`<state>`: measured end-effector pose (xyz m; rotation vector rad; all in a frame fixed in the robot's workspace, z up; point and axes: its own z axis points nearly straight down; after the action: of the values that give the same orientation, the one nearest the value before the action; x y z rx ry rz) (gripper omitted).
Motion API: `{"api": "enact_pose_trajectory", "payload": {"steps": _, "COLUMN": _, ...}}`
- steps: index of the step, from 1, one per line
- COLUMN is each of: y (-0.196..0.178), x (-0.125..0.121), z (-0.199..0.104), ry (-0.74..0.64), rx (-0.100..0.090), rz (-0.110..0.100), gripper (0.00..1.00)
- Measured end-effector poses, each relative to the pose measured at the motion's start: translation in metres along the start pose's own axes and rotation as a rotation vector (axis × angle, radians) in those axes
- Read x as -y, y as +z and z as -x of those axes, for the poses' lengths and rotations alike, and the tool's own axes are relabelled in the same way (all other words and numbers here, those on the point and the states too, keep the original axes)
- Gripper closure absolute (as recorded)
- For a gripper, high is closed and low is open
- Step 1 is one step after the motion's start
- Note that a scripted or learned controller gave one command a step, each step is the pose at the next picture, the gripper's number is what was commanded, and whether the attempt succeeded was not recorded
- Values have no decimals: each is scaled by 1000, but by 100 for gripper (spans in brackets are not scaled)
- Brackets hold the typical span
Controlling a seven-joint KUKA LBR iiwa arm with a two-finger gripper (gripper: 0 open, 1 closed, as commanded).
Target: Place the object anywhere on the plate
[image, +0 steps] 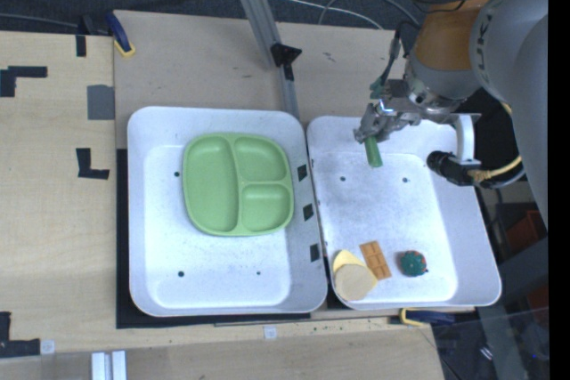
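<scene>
A light green plate with three compartments lies in the left bin, toward its back. Over the back left part of the right bin hangs my gripper, well to the right of the plate. Its fingers are shut on a small dark green stick-shaped object, which points downward from the fingertips above the bin floor.
At the front of the right bin lie a cream wedge-shaped piece, an orange cracker-like block and a small green and red ball. A grey metal pole slants over the bench behind the bins. A raised divider separates the two bins.
</scene>
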<state>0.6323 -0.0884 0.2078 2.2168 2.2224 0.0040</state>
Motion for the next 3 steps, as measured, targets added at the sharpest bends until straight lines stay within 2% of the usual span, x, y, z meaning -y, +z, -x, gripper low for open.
{"api": "enact_pose_trajectory", "payload": {"steps": 1, "y": -18, "x": 0, "z": -1, "ry": 1, "rx": 0, "rz": -3, "gripper": 100}}
{"api": "enact_pose_trajectory", "payload": {"steps": 2, "y": -22, "x": 12, "z": -46, "ry": -3, "rx": -2, "rz": -6, "gripper": 100}}
{"api": "enact_pose_trajectory", "payload": {"steps": 3, "y": -28, "x": 8, "z": -103, "ry": -5, "rx": -2, "rz": -5, "gripper": 100}}
